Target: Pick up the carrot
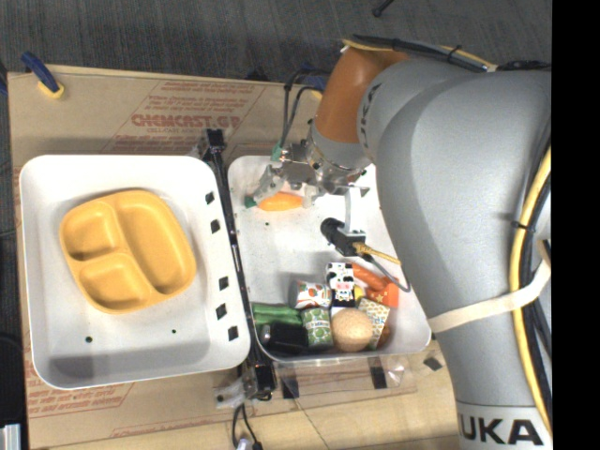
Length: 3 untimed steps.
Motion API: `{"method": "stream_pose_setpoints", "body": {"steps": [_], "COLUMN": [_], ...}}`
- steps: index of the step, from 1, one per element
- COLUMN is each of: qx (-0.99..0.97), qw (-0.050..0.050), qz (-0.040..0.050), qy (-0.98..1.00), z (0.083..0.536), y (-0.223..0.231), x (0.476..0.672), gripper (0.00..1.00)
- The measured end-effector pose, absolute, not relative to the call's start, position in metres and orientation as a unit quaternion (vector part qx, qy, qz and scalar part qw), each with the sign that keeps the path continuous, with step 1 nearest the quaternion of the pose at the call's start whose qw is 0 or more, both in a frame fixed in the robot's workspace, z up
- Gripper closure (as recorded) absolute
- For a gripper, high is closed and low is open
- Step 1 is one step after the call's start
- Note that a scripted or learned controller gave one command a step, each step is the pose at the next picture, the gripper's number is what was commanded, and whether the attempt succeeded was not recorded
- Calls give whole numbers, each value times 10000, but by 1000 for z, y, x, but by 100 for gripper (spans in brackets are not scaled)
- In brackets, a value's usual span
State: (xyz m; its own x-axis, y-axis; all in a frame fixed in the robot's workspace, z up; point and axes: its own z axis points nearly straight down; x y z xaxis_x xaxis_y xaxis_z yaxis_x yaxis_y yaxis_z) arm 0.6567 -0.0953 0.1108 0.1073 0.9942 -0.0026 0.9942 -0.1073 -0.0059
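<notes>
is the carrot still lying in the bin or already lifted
Cannot tell for sure. The carrot shows on its side at the right bin's far end, directly under the gripper; contact is hidden.

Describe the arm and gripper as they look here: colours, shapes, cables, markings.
The arm is bulky, rounded and smooth grey, with an orange band above the wrist. Black letters "UKA" show on its base. A pale strap crosses the lower body, and thin dark cables run near the wrist. The gripper is a small metal and black assembly.
</notes>
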Motion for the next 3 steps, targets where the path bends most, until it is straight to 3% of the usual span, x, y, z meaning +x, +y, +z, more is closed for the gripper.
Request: {"method": "stream_pose_setpoints", "body": {"steps": [1,2,3], "qx": [-8002,-7978,-7974], "qw": [20,34,36], "qz": [18,32,29], "qy": [-5997,-6029,-6035], "z": [92,102,102], "y": [-123,-121,-120], "x": [653,653,654], "gripper": [0,100,0]}}
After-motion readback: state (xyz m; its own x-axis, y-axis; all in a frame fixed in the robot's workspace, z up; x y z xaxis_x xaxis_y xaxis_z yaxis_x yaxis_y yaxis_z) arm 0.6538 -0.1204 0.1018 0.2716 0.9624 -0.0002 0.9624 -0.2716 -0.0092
